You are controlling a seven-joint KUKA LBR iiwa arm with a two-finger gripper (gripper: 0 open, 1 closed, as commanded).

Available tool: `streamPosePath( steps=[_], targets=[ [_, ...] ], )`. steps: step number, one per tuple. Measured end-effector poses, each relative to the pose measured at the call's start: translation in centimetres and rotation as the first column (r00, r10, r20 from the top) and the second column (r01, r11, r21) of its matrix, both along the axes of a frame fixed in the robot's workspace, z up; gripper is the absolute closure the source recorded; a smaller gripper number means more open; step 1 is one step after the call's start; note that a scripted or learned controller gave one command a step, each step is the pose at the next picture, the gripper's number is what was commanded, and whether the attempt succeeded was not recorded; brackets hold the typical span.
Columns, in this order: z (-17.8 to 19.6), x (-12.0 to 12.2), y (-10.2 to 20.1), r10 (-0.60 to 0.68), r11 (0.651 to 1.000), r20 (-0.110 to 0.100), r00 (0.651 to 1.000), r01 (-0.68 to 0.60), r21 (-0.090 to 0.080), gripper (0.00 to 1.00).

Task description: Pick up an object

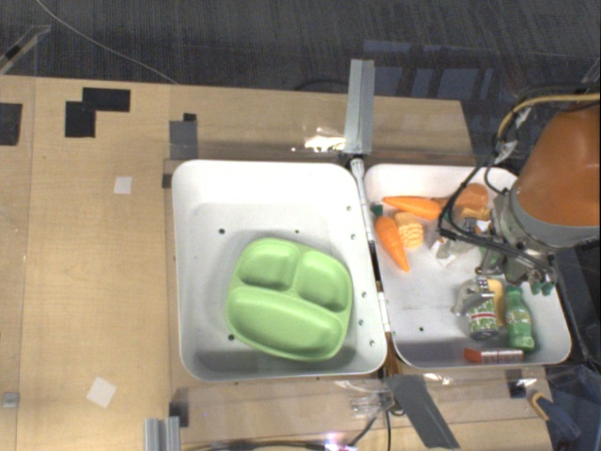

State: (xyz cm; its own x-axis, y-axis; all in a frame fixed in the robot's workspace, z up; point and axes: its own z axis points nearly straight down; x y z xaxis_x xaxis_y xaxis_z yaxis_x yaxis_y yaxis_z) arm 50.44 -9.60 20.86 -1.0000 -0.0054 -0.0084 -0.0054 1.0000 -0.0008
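plainly, gripper (488, 285) state unclear above a glossy can (482, 314) and green bottle (517, 318).

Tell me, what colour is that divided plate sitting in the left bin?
Light green, all over. The divided plate shows plainly in the camera view.
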Motion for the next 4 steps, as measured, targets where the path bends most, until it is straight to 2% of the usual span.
streamPosePath(
  steps=[1,2,3,4],
  targets=[
    [-11.8,3.7,-1.1,0.155,0.988,0.010,0.988,-0.154,-0.004,0.00],
    [-11.8,7.5,1.1,0.403,0.915,0.007,0.915,-0.403,-0.011,0.00],
    [-11.8,7.0,1.1,0.474,0.880,0.008,0.880,-0.474,-0.011,0.00],
    [-11.8,8.1,0.9,0.548,0.837,0.002,0.837,-0.548,-0.010,0.00]
  ],
)
